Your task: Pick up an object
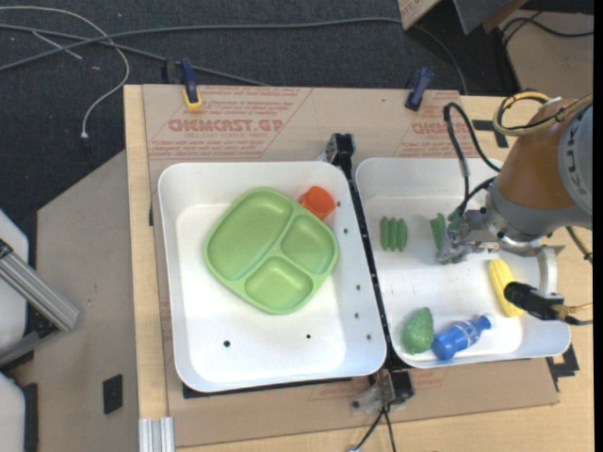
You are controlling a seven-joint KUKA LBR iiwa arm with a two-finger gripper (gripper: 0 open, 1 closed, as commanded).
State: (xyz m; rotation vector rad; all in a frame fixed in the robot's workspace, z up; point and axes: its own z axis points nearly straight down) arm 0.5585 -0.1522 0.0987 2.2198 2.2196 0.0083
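Note:
My gripper (456, 245) is low in the right bin (415, 182), hanging from the grey and orange arm (542, 172) that comes in from the right. It is right beside a narrow green piece (438, 232), at that piece's right edge; whether they touch I cannot tell. A ridged green object (393, 234) lies a little further left. A yellow banana-like object (500, 281) lies just right of and below the gripper. At the bin's front lie a lumpy green object (418, 329) and a blue bottle (461, 337).
The left bin (179, 281) holds a light green divided plate (273, 249) with a small orange object (318, 200) at its back right corner. A black cable (462, 153) loops over the right bin's back. Blue clamps (191, 89) grip the cardboard base.

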